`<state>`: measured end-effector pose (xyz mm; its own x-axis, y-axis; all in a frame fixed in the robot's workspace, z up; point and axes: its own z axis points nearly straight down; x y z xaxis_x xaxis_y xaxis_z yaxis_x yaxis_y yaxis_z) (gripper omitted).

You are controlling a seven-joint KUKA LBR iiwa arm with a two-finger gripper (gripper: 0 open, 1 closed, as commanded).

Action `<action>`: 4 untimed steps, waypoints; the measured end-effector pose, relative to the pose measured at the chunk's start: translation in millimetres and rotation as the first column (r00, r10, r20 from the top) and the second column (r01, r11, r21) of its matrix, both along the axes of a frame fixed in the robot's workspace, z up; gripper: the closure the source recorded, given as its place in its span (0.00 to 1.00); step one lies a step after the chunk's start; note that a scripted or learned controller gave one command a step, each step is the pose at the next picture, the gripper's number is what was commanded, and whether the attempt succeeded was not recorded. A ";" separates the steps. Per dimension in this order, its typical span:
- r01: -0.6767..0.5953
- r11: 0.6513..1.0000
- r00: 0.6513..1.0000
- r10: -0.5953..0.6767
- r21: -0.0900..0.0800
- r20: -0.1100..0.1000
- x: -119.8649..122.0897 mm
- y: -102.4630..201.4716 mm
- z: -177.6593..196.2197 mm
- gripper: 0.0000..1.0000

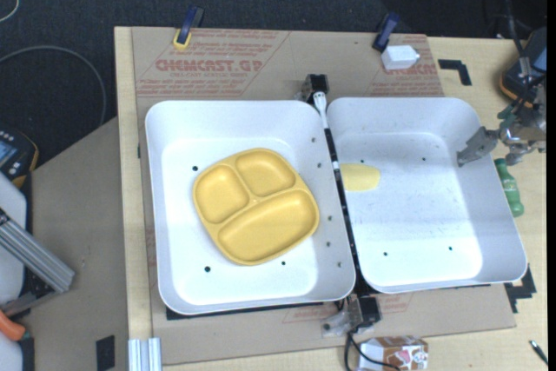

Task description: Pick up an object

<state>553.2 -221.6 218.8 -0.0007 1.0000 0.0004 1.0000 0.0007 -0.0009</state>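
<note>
Lying flat in the left bin [165,135], a yellow divided plate [254,206] with three compartments sits roughly in the middle of the floor, turned at a slant to the bin's walls. Across the seam, a small pale yellow piece [360,177] rests on the floor of the right bin [434,274], just beside its left wall and well apart from the plate. The jaws [473,150] hang at the right bin's right rim, near its upper corner, with a grey finger pointing inward over the wall; whether they are apart or together cannot be told, and nothing shows between them. A green object [511,187] lies just outside that same rim, below the wrist. Both bins stand side by side on the table [261,61], whose brown board carries red lettering, a white block [400,57] and two clamps at its far edge.
</note>
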 end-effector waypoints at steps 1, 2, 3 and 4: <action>-0.001 1.000 1.000 0.001 0.003 -0.006 -77.3 64.6 71.8 0.00; -0.005 1.000 1.000 0.005 -0.003 0.015 -72.9 108.9 251.0 0.00; -0.001 1.000 1.000 0.001 -0.003 0.006 -73.0 107.2 254.8 1.00; 0.000 1.000 1.000 0.000 0.002 -0.009 -74.5 126.1 152.7 1.00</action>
<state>478.7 -95.6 371.5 -0.0004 1.0000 0.0020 1.0000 0.0004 -0.0096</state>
